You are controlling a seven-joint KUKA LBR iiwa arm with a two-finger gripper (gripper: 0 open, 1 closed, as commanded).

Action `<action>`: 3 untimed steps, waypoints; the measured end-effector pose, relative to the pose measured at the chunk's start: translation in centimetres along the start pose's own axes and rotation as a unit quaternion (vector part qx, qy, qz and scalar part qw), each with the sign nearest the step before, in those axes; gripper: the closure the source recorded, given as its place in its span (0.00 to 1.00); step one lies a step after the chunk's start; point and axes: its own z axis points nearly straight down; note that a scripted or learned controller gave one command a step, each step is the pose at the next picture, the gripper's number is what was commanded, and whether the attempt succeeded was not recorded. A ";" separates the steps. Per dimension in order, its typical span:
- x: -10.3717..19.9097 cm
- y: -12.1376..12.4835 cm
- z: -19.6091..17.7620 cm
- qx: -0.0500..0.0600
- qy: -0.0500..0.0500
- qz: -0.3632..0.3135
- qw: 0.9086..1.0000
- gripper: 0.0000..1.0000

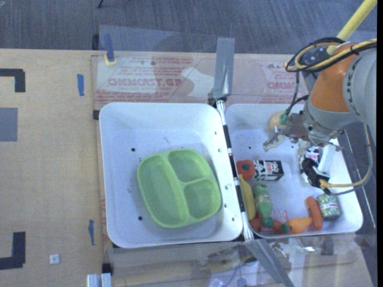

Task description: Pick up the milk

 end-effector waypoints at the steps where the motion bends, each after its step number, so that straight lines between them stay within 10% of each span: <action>1: 1.3 -5.3 2.8 -0.003 0.000 -0.124 0.992 0.00; 3: -2.3 -0.4 2.9 -0.003 0.001 -0.130 0.992 0.00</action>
